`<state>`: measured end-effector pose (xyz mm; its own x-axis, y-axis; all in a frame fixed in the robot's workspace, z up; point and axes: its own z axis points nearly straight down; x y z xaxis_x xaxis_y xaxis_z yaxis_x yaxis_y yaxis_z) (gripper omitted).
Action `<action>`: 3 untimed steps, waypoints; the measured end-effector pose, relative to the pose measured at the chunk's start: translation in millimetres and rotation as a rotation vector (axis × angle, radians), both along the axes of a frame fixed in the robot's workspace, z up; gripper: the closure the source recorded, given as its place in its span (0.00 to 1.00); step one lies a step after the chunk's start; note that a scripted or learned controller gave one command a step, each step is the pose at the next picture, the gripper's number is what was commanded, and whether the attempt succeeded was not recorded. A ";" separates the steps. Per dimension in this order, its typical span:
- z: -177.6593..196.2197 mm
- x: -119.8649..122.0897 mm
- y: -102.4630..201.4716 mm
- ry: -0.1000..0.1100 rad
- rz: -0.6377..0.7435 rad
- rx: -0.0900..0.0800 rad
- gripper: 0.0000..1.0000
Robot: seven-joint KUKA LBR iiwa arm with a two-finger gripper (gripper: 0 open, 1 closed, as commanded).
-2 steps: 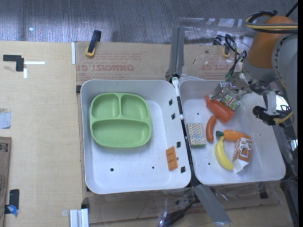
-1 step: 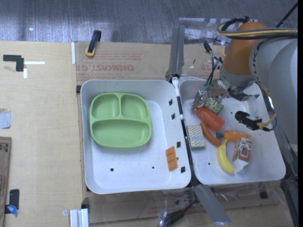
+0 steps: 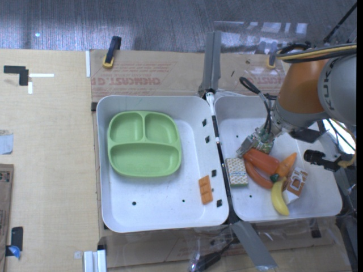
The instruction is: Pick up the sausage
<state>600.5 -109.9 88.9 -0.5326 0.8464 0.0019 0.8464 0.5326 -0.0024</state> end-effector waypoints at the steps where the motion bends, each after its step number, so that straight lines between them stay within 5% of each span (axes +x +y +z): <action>1: 8.2 1.3 -3.1 -0.002 -0.006 -0.002 1.00; 2: 8.0 1.2 -2.6 -0.002 -0.005 -0.002 0.00; 3: -0.6 -66.7 10.1 0.002 0.056 0.001 0.00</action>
<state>533.8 -99.8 88.3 -0.5795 0.8150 0.0035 0.8150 0.5795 -0.0036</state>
